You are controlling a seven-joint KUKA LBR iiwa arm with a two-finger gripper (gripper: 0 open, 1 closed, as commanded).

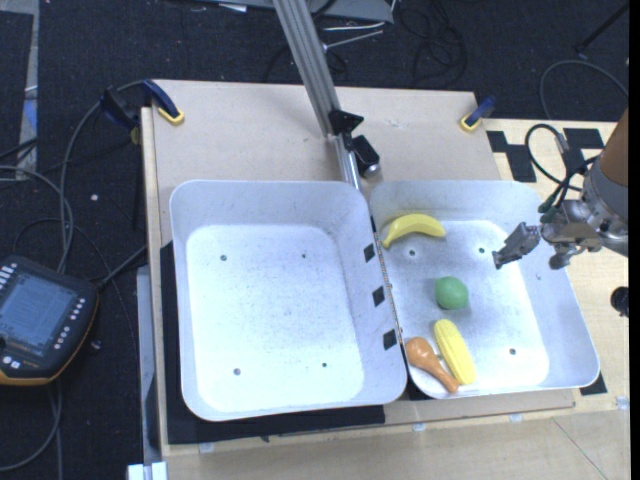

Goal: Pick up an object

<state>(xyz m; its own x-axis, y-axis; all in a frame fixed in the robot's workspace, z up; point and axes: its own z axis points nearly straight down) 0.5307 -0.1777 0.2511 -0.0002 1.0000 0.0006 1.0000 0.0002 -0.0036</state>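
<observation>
A pale wooden bench (250,128) stands on a dark floor strewn with cables, and it bears two shallow white bins side by side. The right bin (560,348) holds all the objects. A green ball (452,292) lies near its middle, apart from the rest. Above it, toward the bin's far edge, rests a yellow banana (413,227), curved with its ends pointing down. Nearer the front lies a yellow corn cob (454,351), and just beside it, at the bin's front left corner, an orange pear-shaped piece (428,360) (the two seem to touch). The gripper (520,242) hovers over the right bin's upper right part, well apart from the ball and the banana, with nothing between its fingers; whether they are spread or closed I cannot tell. The left bin (200,208) sits to the other side of the divider. A slanted metal rail (310,53) crosses the bench's far edge, and a handheld pendant (35,318) lies on the floor at far left.
</observation>
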